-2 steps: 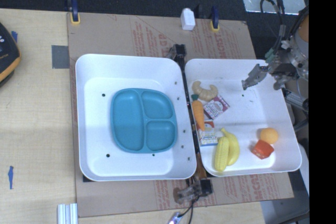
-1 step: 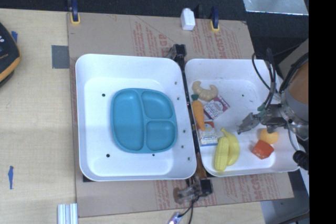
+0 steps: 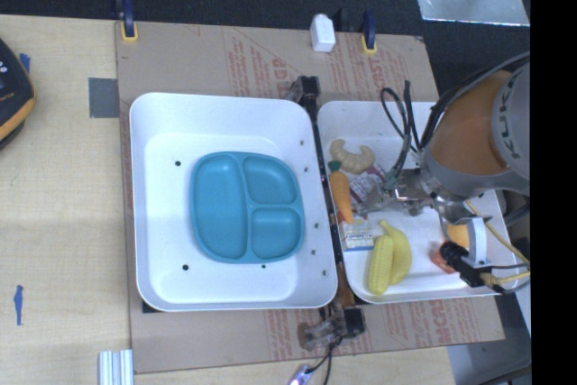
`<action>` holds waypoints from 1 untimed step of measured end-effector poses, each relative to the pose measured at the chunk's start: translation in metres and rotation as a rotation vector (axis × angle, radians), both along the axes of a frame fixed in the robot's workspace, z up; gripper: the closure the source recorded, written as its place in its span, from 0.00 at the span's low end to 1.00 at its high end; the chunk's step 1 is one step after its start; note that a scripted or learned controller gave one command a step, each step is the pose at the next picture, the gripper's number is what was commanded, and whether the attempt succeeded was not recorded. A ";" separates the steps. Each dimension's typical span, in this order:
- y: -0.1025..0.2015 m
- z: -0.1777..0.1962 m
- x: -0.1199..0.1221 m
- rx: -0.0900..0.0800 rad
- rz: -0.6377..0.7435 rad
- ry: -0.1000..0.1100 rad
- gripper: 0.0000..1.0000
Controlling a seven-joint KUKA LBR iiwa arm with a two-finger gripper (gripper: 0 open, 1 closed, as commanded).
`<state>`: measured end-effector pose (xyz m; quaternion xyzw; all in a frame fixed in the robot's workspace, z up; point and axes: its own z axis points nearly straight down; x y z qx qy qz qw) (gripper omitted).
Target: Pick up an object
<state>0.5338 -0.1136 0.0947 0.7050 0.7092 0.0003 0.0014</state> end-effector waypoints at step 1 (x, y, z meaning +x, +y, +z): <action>-0.004 0.003 -0.057 0.001 0.000 0.001 0.00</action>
